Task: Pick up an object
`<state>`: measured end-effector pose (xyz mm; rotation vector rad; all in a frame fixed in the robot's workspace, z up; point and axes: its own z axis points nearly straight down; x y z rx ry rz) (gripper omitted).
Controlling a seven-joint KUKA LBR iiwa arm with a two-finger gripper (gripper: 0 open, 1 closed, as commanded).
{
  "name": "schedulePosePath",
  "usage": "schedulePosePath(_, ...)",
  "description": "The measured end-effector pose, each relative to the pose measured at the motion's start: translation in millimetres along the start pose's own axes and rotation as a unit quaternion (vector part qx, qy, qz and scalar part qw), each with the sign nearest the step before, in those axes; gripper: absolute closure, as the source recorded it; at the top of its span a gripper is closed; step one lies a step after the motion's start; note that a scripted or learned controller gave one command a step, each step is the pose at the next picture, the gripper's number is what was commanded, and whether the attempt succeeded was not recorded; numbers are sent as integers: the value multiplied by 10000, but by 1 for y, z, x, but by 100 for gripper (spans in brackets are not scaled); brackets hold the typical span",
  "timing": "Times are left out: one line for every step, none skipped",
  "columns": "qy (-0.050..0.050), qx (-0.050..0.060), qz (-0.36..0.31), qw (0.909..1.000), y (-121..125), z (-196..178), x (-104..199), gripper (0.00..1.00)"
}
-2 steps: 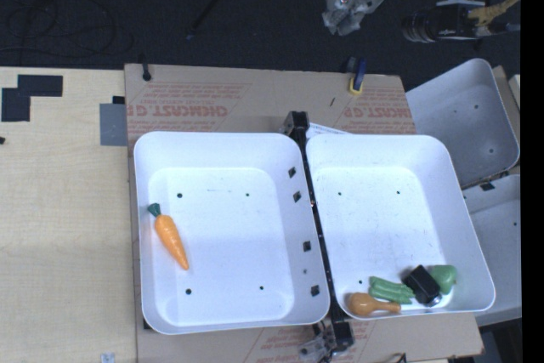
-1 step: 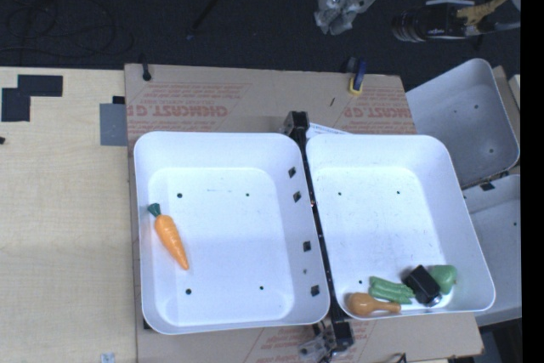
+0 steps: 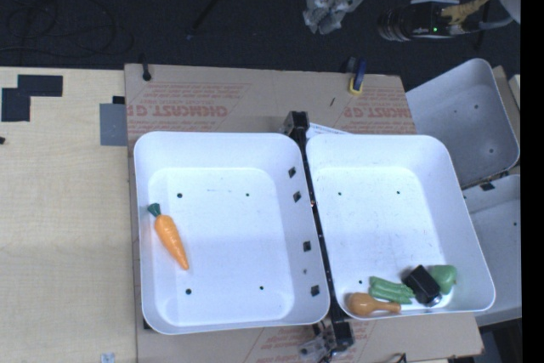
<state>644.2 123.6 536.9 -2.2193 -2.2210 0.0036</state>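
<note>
the gripper (image 3: 327,13) hangs at the top of the camera view, above the dark floor beyond the far edge of the bench and well apart from both bins, and whether it is released or clenched cannot be told, though nothing is seen in it. in the left bin (image 3: 144,161) an orange carrot (image 3: 171,239) with a green top lies near the left wall, slanting toward the near edge. in the right bin's (image 3: 459,183) near right corner a green pea pod (image 3: 392,289), a black block (image 3: 422,285), a green piece (image 3: 444,275) and an orange-brown pear-shaped piece (image 3: 369,304) are huddled together, touching.
</note>
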Motion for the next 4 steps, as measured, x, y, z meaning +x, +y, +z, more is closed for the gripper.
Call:
schedulePosePath(0,0,0,10000,0,0,16,100)
schedulePosePath(0,0,-1,10000,0,0,32,100)
schedulePosePath(0,1,-2,10000,0,0,48,100)
schedulePosePath(-1,0,-2,10000,0,0,65,100)
